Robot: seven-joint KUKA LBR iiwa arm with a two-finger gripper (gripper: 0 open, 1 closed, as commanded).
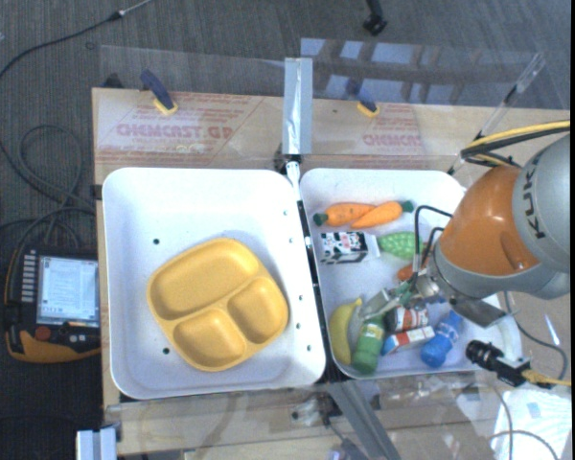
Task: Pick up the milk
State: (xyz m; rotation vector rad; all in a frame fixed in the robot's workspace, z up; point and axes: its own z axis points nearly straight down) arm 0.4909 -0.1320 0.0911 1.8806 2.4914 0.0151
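Orange-banded arm [503,233] hides part of right bin [383,182]; milk [345,246] unobstructed.

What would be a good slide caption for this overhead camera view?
Arm reaches into the right bin near the milk; a yellow tray sits in the left bin.

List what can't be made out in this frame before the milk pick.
- Claw: blurred amid clutter and under the wrist; open or shut unclear.
- Milk: print too small to read.
- Items right of the green bottle: partly hidden by the claw, identities unclear.
- Arm: cut off at the right.
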